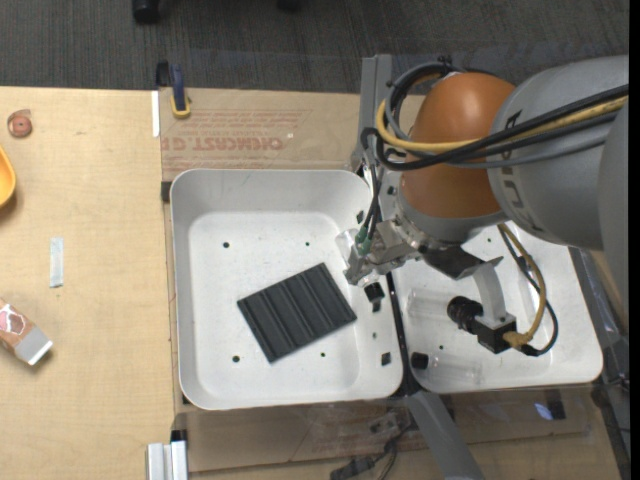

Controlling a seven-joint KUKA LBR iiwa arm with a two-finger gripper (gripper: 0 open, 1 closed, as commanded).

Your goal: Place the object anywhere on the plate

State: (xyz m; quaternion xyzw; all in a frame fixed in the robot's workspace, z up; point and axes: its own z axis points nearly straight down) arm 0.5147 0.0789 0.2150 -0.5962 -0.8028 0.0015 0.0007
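End effector (372, 268) sits over the rim between your two bins; can't tell its state from this view. Dark ribbed plate (297, 311) lies flat and askew in the left bin (200, 208), just left of the end effector.

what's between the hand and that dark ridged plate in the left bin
In the camera view, just bare white floor of the left bin separates the hand from the dark ridged plate; nothing lies there.
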